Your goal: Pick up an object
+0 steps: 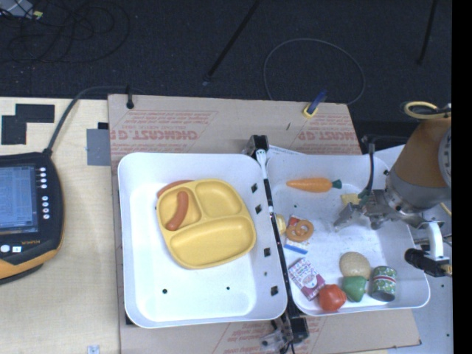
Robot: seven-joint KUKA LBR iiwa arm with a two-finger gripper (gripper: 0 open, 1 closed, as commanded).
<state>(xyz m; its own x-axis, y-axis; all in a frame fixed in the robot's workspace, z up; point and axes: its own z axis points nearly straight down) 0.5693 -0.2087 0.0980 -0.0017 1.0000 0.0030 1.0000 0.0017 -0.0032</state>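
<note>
The grey two-finger gripper (352,214), fingers spread and empty, hovers in the right white bin (413,301); the orange toy carrot (310,185) lies crosswise just up-left.

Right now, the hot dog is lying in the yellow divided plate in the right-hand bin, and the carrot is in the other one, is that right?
Not quite. The camera view shows the hot dog lying in the yellow divided plate in the left-hand bin, not the right-hand one. The carrot is indeed in the other bin, the right-hand one.
</note>
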